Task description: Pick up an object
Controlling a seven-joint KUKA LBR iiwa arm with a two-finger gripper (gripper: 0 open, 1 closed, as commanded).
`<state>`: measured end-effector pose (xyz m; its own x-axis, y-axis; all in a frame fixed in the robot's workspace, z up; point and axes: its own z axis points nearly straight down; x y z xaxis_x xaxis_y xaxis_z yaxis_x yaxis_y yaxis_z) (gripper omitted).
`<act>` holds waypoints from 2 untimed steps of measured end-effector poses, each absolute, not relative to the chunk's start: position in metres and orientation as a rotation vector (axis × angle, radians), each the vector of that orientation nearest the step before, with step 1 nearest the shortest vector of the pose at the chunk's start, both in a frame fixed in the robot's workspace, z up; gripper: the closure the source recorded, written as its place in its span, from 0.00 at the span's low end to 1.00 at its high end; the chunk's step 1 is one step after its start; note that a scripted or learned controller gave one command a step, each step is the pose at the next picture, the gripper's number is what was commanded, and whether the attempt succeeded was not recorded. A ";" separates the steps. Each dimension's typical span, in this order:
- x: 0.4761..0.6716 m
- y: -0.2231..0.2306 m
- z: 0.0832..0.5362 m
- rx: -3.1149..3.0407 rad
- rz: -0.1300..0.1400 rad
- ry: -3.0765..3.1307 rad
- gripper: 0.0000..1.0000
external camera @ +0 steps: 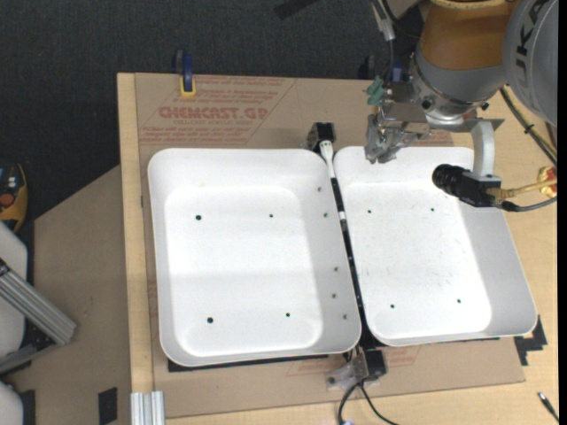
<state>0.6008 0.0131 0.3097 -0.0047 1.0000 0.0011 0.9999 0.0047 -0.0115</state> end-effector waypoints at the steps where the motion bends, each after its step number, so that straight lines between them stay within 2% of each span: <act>1: 0.596 0.008 0.329 -2.223 -0.003 -2.223 1.00; 2: 0.587 0.002 0.339 -2.223 -0.003 -2.223 1.00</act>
